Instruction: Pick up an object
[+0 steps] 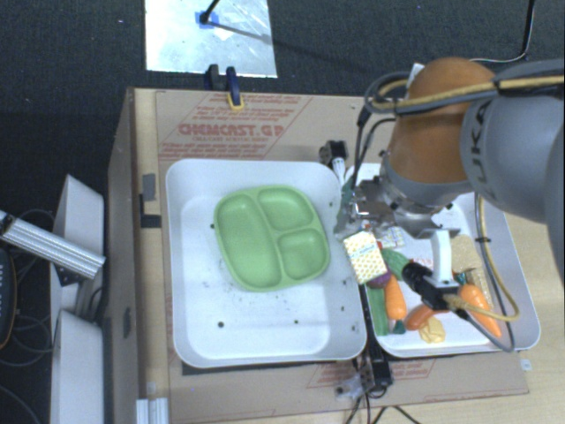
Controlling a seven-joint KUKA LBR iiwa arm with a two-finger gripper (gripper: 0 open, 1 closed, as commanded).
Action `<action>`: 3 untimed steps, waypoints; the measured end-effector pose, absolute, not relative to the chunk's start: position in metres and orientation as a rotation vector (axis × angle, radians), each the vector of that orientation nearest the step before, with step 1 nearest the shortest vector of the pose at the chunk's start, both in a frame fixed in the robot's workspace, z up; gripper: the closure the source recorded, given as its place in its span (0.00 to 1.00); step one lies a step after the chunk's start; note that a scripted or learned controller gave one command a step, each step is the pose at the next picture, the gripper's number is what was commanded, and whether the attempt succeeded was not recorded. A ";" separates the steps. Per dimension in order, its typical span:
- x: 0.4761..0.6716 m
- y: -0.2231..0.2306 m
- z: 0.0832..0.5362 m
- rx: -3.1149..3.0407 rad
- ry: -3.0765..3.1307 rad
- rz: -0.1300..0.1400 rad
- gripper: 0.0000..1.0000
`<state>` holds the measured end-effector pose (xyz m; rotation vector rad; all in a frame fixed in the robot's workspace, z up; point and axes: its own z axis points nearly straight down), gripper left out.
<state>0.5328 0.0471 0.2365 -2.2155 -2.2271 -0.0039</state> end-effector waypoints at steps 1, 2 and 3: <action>0.490 0.022 0.244 -2.220 -2.223 -0.001 1.00; 0.487 0.058 0.244 -2.217 -2.226 -0.002 1.00; 0.487 0.047 0.232 -2.219 -2.223 0.000 1.00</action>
